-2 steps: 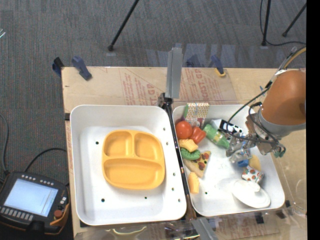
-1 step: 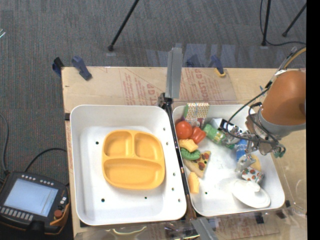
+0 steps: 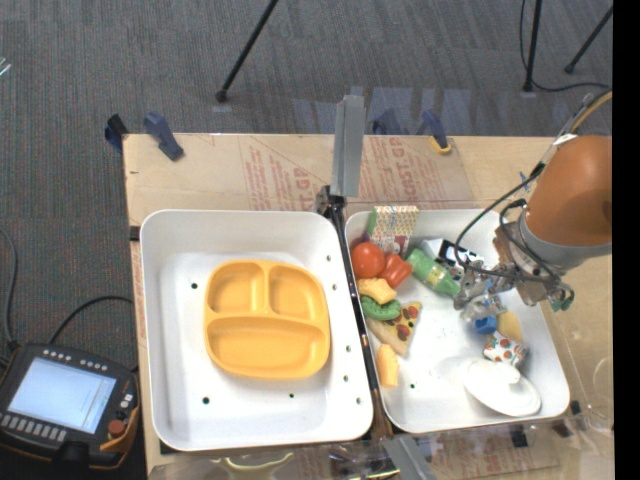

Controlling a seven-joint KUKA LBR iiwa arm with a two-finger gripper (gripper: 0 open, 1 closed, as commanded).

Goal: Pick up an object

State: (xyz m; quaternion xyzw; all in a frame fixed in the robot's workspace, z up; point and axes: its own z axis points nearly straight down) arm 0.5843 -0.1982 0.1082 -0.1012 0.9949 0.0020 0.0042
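Gripper [image 3: 478, 300] hangs low in the right bin [image 3: 556, 373], over a small blue object [image 3: 485, 322] near the green bottle [image 3: 433, 271]; can't tell if the jaws are apart or together. Best bet is dropping straight onto the blue piece, clear of the bottle and white dish [image 3: 503, 388], and closing fully before lifting.

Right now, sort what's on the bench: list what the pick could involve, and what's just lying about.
Belongs to the pick:
gripper, low in the right bin
green bottle beside it
blue block
red tomato
pizza slice
white dish

Lying about:
yellow divided plate in the left bin
teach pendant on the floor
blue clamps at the bench edge
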